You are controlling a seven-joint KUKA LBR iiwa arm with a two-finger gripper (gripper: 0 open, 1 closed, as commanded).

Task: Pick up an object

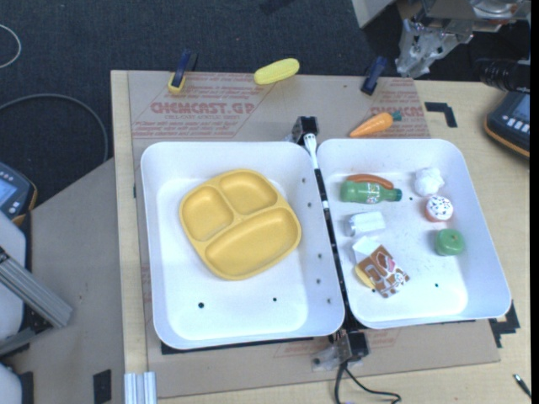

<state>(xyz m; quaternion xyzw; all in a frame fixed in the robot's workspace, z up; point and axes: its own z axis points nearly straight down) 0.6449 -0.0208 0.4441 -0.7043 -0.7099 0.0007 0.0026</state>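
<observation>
Gripper: the gripper (418, 57) hangs at the top right, above the bench's far edge and well clear of both bins. It has hold of nothing. Whether it is spread or closed I cannot tell; the tip is small and blurred.

Right bin: the right bin (472, 297) carries the loose items, so I judge this is where a pick will happen. A green bottle (370, 194) lies on its side near the inner wall, touching an orange-red sausage-like piece (369, 179) behind it. A white block (365, 222) sits just in front of the bottle. A flat brown-and-white packet (383, 270) lies nearer the front. Along the outer side stand a white lump (429, 180), a small cupcake (439, 208) and a green round piece (450, 242).

Left bin: the left bin (177, 310) bears a yellow divided plate (240, 223), lying flat at a slant.

Outside the bins: a toy carrot (374, 124) and a yellow banana-like piece (276, 71) lie on the cardboard behind.

Easiest target: the green round piece, I'd guess, since it stands apart from its neighbours.

Stage: nothing lifted yet.
</observation>
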